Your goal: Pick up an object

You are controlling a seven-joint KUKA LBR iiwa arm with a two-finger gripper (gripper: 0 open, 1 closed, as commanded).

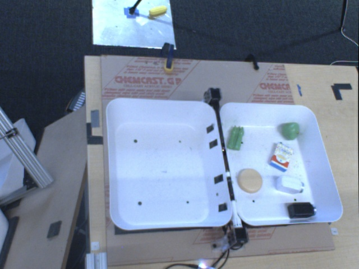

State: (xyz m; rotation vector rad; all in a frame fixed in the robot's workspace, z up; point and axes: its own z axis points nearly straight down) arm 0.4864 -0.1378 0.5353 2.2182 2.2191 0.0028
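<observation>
Gripper: I cannot tell its state from my feed, whether open, closed or holding anything, and nothing in the bins is being touched by it.

The candidates for picking all lie in the right bin [332, 190], at centre right of the frame. A green ridged piece [235, 138] sits at that bin's upper left, close to the divider. A rounded green object [290, 130] lies at the upper right, well apart from it. Just below that I see a small red, white and blue box [281, 156], tilted slightly. A tan disc [249, 180] lies flat at the lower left, with a white object [290, 184] near it to the right. A black object [301, 209] rests in the lower right corner, against the wall.

The left bin [110, 167] touches the right one along a seam carrying small black clips [213, 144]. Both bins sit on a cardboard sheet [146, 77] with red lettering. At the upper left of the frame a shiny plate [132, 29] lies on dark floor, with a yellow object [157, 10] on it.
</observation>
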